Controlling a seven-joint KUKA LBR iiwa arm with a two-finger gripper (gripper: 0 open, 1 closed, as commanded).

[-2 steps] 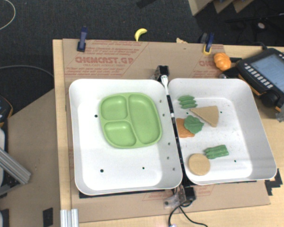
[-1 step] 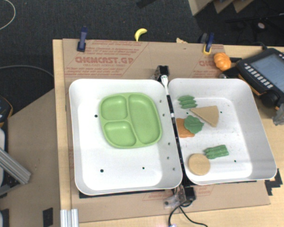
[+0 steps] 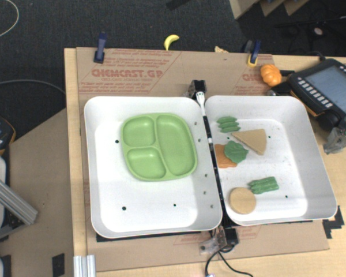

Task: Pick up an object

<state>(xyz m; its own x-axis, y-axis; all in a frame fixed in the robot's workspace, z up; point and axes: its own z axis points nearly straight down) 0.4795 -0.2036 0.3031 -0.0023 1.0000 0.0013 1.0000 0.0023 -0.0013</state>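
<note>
We see the toy food crowded in the right bin (image 3: pixel 311 154): a tan wedge (image 3: pixel 251 141) touching a green leaf (image 3: pixel 236 152) that overlaps an orange piece (image 3: pixel 222 156). We judge a grab there risks snagging two pieces, or slipping off something flat like the round cracker (image 3: pixel 242 201).

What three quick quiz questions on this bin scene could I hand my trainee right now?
1. True or false: the green divided plate lies in the right bin.
2. Which toy sits nearest the camera in the right bin? A) tan wedge B) round tan cookie C) orange piece
3. How many compartments does the plate have?

Key: 1 false, it lies in the left bin; 2 B; 3 three.
</note>
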